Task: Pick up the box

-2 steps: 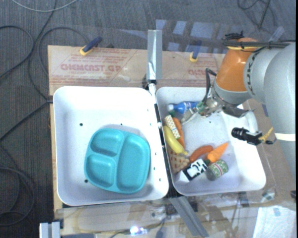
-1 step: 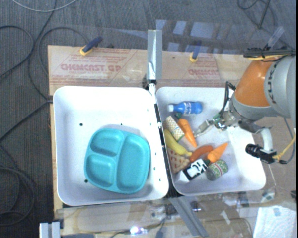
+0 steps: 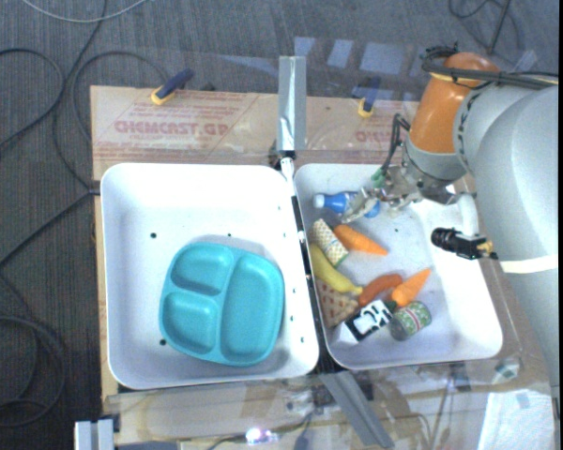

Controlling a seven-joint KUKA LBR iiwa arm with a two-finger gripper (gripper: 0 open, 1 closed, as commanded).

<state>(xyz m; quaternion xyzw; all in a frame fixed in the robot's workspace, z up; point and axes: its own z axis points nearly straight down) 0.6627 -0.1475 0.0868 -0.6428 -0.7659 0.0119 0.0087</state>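
A small black and white box (image 3: 368, 320) lies near the front of the right bin (image 3: 469, 331), between a waffle-like piece (image 3: 335, 304) and a green can (image 3: 411, 321). A second, checker-patterned carton (image 3: 328, 242) lies tilted near the bin's left wall. My gripper (image 3: 373, 202) hangs low over the back of the right bin, just right of a blue bottle (image 3: 336, 202) and well behind the black and white box. Nothing can be seen held in it.
Three orange carrots (image 3: 360, 241) (image 3: 379, 287) (image 3: 411, 287) and a yellow banana (image 3: 330, 274) lie in the middle of the right bin. The left bin (image 3: 131, 204) holds a turquoise divided plate (image 3: 223, 303). A black fitting (image 3: 455, 242) juts over the right bin's right side.
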